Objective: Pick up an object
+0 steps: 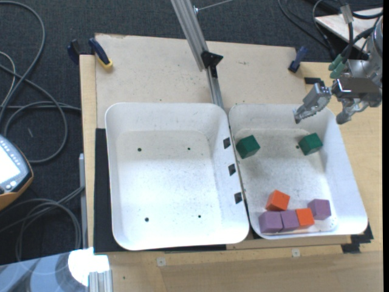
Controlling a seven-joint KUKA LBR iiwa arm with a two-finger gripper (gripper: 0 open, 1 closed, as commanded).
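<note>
Blocks in the right bin (346, 181): I count two green, two orange, three purple, partly overlapping. The hand (322, 111) hangs open above, gripping nothing.

Dark carpet floor (42, 59) strewn with black cables (24, 96). Tan wooden bench top (158, 72), scuffed, with blue clamps (100, 52) at its far corners (one yellow-tipped). Metal pole (191, 26) crosses overhead.

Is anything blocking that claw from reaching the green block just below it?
Nothing visible does. The gripper hangs open above the right bin's far corner, and the nearest green block lies below it with bare bin floor around it.
</note>
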